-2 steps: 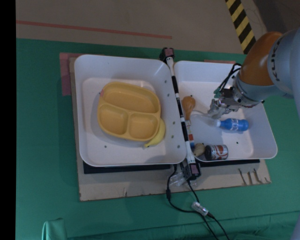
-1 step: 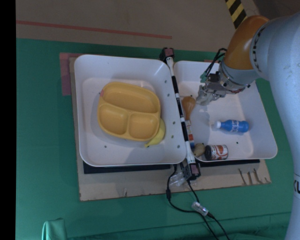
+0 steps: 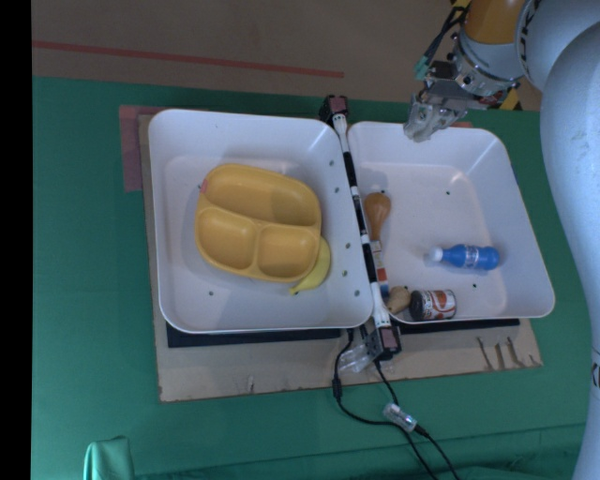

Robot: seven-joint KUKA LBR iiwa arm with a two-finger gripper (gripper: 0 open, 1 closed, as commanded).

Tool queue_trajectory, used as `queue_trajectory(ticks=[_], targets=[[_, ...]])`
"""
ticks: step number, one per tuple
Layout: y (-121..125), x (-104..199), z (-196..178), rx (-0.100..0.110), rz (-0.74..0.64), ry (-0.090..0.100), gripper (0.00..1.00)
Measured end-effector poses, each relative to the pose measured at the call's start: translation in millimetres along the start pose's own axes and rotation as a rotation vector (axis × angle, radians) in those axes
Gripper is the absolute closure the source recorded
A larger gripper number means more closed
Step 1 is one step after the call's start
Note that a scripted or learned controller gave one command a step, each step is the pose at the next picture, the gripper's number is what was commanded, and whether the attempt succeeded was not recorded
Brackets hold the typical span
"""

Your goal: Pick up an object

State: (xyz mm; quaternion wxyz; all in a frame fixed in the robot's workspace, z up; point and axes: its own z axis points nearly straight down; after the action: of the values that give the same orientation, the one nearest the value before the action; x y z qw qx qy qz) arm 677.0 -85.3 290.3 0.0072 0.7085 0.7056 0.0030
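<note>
Pick not yet made: gripper hangs over the right bin's far rim, apparently empty, finger spread indistinct, with blue bottle lying untouched well nearer.

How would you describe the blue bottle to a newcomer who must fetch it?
Find the right-hand white bin. The blue bottle lies on its side toward the near right, above a small can. It is the sole blue item, white-capped.

A green cloth covered the desk; a cardboard sheet lay on it. Beyond, brown floor bore a red line.
</note>
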Motion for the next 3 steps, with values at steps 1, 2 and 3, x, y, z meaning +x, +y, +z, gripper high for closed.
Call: queue_trajectory(ticks=[1,2,3], targets=[[18,-14,81,0.009,0.002,-0.001,1.00],[17,-17,83,0.013,0.003,-0.006,0.00],[-14,28,3,-0.001,-0.001,0.002,0.00]])
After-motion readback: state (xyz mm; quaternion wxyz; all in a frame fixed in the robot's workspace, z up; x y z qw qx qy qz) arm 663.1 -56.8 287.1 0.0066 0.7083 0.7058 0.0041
